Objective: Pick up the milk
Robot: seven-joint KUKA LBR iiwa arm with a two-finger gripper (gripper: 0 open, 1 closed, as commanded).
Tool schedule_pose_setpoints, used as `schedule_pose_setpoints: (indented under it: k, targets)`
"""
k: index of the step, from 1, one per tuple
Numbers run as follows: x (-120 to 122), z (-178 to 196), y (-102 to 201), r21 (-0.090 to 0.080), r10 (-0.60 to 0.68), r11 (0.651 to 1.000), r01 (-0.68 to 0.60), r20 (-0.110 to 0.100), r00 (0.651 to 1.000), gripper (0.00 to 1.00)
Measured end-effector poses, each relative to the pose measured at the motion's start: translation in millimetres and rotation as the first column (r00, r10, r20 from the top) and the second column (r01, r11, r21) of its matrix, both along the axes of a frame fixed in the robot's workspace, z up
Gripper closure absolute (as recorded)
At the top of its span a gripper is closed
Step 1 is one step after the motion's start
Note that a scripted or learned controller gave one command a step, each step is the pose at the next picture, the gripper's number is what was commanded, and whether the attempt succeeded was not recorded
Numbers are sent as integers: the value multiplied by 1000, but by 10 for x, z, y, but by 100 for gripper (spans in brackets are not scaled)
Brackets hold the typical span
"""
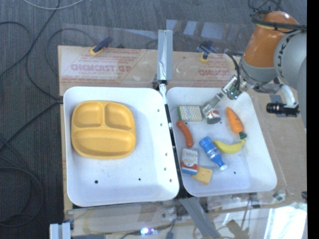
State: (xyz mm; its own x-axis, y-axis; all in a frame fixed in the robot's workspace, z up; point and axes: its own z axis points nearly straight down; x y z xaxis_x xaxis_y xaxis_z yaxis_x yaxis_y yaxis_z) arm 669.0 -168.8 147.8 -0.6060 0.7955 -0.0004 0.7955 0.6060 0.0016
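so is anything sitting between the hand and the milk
Yes. The hand is at the right bin's back, the milk near its front. The sausage and patterned packet lie roughly between; from above nothing covers it.

A small red-and-white milk carton (pixel 189 161) lies in the right white bin (pixel 259 153), just left of a blue plastic bottle (pixel 213 153); 1 two-finger gripper (pixel 211 108) hovers above-right of the carton.

bins 2 (pixel 75 148) | tray 1 (pixel 103 129) | food items 8 (pixel 190 161) | clamps 2 (pixel 101 45)
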Motion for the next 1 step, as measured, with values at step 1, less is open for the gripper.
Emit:
schedule_pose_setpoints:
  k: [1]
  targets:
    - [-98, -101, 486, -3, 105, 995, -105, 5, 994, 0]
